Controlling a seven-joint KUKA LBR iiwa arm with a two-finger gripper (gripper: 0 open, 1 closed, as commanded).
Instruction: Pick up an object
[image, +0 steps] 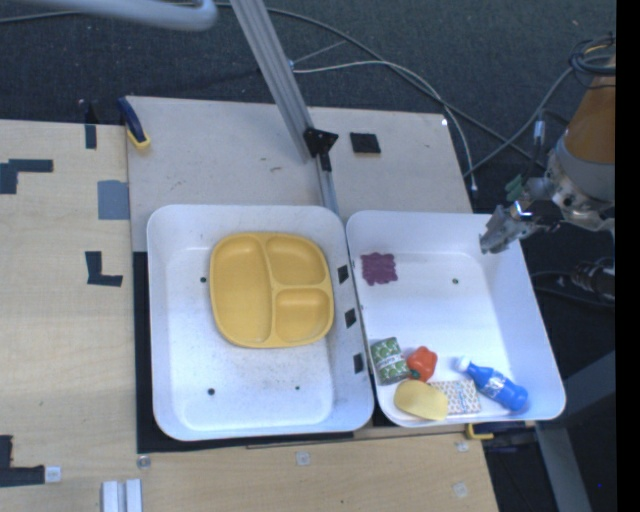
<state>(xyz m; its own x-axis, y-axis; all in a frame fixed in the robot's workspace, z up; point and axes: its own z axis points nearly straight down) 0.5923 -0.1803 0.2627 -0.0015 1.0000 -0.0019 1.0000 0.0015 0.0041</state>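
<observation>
The blue bottle (497, 387) lies flat in the right bin's (500, 300) near right corner, long axis slanting, white cap toward the orange toy (422, 362); beside that toy sit a yellow lump (421, 400), a green packet (388, 358) and a purple patch (379, 267) farther back; the gripper (497, 236) hangs over the bin's far right rim, nothing visibly in it; the left bin (170, 300) bears a yellow divided plate (270, 289); pale bench (230, 150), dark floor behind.

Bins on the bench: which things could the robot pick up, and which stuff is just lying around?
For the job:
- tool, above the right bin's far right rim
- purple piece
- green packet
- orange-red toy
- yellow lemon-like object
- blue bottle
- patterned flat packet

Just lying about:
- yellow divided plate in the left bin
- cables
- metal pole
</observation>
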